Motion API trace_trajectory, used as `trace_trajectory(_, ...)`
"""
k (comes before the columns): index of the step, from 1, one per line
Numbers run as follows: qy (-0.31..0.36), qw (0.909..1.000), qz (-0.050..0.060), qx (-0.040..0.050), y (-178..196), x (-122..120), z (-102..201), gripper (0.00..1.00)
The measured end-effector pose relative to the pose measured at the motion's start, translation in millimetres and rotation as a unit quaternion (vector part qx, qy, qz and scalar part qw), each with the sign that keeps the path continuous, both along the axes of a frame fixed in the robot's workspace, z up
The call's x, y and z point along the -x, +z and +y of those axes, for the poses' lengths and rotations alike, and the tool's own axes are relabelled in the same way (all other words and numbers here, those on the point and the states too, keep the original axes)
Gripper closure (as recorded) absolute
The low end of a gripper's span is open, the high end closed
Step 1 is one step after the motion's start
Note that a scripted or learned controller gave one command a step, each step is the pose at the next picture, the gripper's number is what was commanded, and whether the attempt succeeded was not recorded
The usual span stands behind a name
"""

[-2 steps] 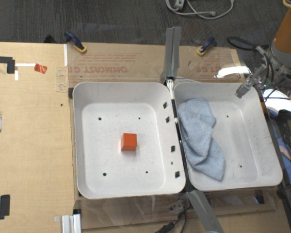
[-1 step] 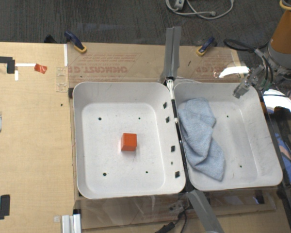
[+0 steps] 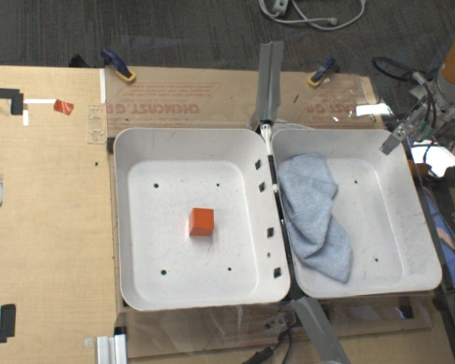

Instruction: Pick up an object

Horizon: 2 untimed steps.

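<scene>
Gripper (image 3: pixel 400 136) mine, above right bin's (image 3: pixel 409 226) far right corner; open or closed, cannot tell. Orange block (image 3: pixel 202 222) mid left bin (image 3: pixel 136 226): rigid, probably light, take opposite flat sides. Grey cloth (image 3: pixel 315 214): limp.

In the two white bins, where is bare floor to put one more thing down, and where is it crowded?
Left bin: bare all around the orange block near its middle. Right bin: bare on its right half, between the grey cloth and the right wall. Crowded: the right bin's left half, under the cloth beside the divider.
</scene>
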<state>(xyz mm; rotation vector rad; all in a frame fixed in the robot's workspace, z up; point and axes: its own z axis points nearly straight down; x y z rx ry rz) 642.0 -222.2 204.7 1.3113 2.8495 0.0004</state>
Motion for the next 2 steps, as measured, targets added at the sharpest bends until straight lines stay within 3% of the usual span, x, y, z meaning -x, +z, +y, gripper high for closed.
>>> trace_trajectory(1, 0.042, 0.9991, 0.000, 0.0008, 30, -14, 1, 1.00)
trace_trajectory(2, 0.111, 0.9938, 0.001, 0.0002, 8, -5, 1, 1.00)
